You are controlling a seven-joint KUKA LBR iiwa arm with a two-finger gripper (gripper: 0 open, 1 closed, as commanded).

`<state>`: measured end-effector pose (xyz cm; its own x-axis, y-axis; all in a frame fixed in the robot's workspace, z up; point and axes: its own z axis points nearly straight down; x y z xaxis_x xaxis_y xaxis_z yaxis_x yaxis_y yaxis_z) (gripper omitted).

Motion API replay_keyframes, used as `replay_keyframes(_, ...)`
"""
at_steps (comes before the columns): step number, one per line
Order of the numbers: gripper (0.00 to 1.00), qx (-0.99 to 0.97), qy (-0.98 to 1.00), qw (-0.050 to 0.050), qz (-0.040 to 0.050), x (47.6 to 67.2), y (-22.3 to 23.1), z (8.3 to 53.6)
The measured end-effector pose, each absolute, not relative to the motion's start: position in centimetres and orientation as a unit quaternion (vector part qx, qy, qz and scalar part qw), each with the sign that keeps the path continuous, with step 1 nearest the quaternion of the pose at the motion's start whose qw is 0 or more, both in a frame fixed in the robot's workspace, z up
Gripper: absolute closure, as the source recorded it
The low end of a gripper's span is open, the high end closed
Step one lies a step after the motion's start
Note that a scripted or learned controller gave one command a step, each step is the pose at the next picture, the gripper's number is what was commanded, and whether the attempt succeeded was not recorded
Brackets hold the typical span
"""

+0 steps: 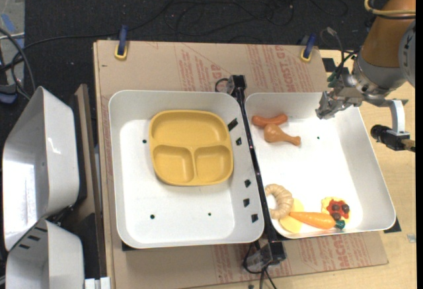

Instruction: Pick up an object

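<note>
arm [390, 30] cut off at right edge, end effector [328, 106] blurred

two bins side by side on the bench, stuff mostly on the right

we've got the left bin [132, 215] holding a divided plate [192, 147] toward its far half. in the right bin [370, 168], a drumstick [281, 136] lies near the far left corner with a sausage [269, 120] just behind it, touching. along the near edge sit a shrimp [280, 199], a carrot [310, 219] right of it, and a pizza slice [336, 207] further right. gripper [327, 108] hangs over the right bin's far right corner.
</note>
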<state>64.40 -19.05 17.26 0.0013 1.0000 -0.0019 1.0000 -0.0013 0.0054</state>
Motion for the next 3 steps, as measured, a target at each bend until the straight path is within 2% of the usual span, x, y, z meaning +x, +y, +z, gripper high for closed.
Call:
replay_keyframes(2, 1.00, 0.706, 0.708, 0.003, 0.0014, 64.7, -18.1, 26.2)
replay_keyframes(3, 1.00, 0.705, 0.709, -0.001, -0.0003, 62.5, -12.5, 25.5)
